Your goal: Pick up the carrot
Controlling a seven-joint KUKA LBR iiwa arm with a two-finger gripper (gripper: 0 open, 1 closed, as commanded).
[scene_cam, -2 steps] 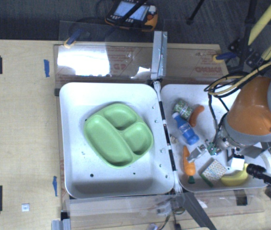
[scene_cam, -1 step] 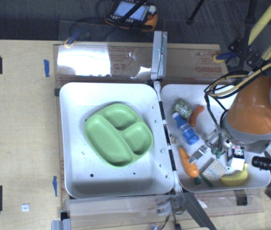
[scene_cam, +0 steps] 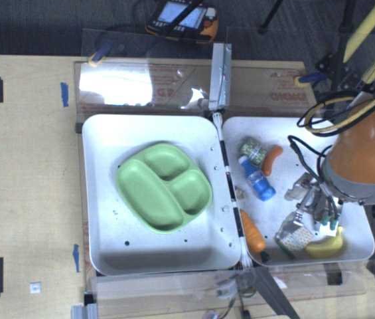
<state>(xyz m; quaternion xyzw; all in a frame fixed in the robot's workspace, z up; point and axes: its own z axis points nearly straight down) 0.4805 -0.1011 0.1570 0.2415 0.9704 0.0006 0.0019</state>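
Lying against the right bin's left wall, the orange carrot tapers upward; whether the fingers are parted I cannot tell.

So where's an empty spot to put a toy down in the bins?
The left bin has bare floor all around the green plate, widest along its near edge. The right bin is crowded: carrot, blue bottle, banana and gripper. One small bare patch lies between bottle and gripper.
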